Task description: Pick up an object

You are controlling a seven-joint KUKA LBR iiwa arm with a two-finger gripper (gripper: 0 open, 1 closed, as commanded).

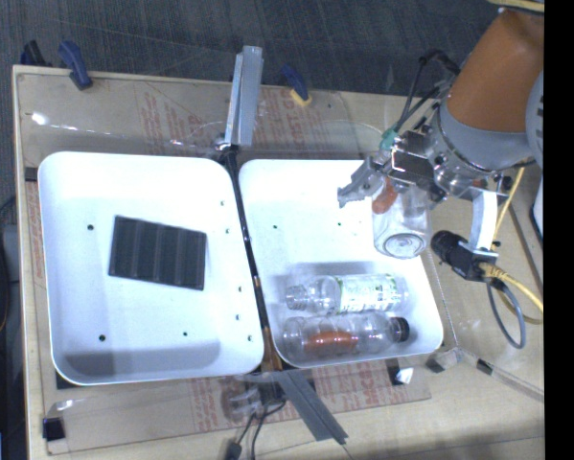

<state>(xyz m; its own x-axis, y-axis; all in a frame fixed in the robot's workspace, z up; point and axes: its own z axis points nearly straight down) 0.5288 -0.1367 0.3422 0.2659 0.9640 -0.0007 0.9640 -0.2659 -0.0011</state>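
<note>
Arm comes in from the right, end effector over the right bin. It's right at a clear glass. Can't tell its state.

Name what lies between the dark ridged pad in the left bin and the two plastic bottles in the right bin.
In the camera view, bare white bin floor, then the two bins' touching rims, separate the pad from the bottles.

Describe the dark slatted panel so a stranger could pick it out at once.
Start at the left white bin, the one away from the arm. The dark slatted panel lies flat near its middle, slightly skewed. Unlike the clear bottles and upright glass in the right bin, it is flat, opaque and ribbed.
</note>
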